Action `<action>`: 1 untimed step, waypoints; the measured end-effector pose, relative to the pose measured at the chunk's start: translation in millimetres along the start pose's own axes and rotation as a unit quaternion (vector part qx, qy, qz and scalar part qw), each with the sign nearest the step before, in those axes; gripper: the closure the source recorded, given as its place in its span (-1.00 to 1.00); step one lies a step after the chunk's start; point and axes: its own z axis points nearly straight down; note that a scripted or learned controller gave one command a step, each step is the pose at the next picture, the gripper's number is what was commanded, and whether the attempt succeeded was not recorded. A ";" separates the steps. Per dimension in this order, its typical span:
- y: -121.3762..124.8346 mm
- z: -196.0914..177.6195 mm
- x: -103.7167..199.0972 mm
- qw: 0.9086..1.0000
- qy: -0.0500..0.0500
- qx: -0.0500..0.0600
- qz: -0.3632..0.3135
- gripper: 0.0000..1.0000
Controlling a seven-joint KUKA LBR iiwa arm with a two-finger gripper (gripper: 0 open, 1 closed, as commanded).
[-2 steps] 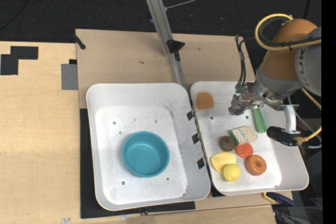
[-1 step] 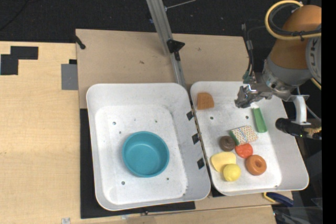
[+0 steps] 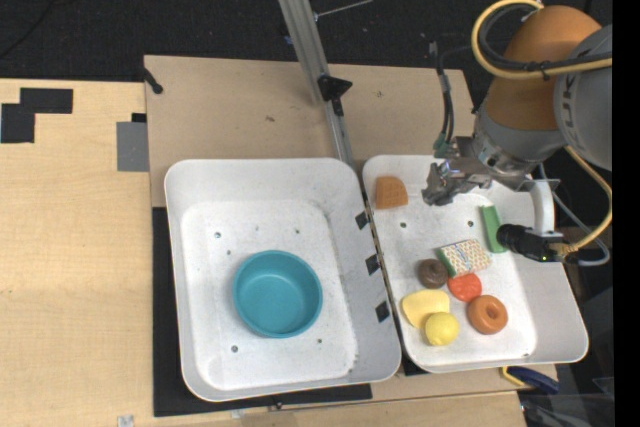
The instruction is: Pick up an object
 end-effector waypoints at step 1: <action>1.3 -12.9 54.7 1.000 0.000 0.000 0.000 1.00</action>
